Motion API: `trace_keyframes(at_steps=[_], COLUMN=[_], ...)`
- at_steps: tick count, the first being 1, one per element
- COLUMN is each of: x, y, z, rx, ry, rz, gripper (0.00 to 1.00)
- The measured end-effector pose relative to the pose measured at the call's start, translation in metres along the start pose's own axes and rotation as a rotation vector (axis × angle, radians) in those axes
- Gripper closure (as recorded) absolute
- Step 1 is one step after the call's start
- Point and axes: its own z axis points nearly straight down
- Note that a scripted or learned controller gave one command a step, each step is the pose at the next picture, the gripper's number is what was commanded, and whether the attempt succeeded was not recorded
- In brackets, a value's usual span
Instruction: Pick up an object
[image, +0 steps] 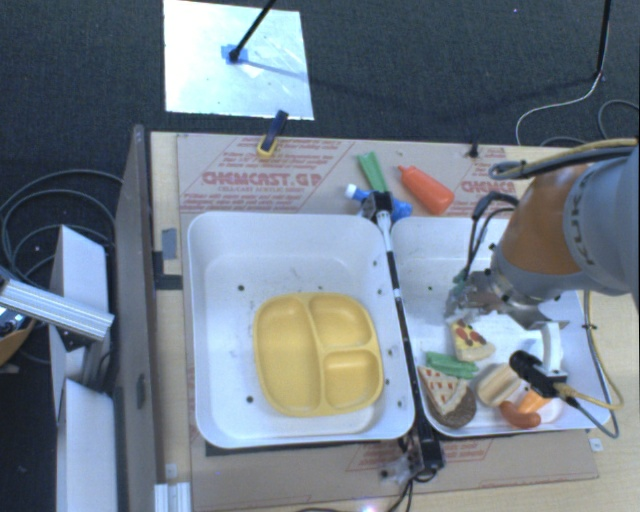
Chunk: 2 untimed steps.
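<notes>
Tool (462, 300), grip state indiscernible, hovers above toy food (470, 342) crowding the right bin's (430, 255) near edge.

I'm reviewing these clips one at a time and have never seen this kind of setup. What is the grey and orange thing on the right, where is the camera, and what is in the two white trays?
The grey and orange thing is a robot arm reaching in from the right. Its end effector is low over the right bin; I can't tell whether it grips anything. One fixed camera looks down at a slant on both bins. The left bin holds a yellow divided plate. The right bin holds toy food bunched near its front edge: a pizza slice, a green piece and a few others. Beyond the bins lie an orange toy and a green one.
</notes>
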Motion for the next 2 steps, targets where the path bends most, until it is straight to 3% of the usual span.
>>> trace_keyframes(at_steps=[1, 2], x=[0.000, -0.009], y=[-0.001, -0.032], z=[0.002, 0.014], rx=[0.004, 0.012], ry=[0.000, 0.002], rz=[0.000, 0.002], gripper=[0.00, 0.00])
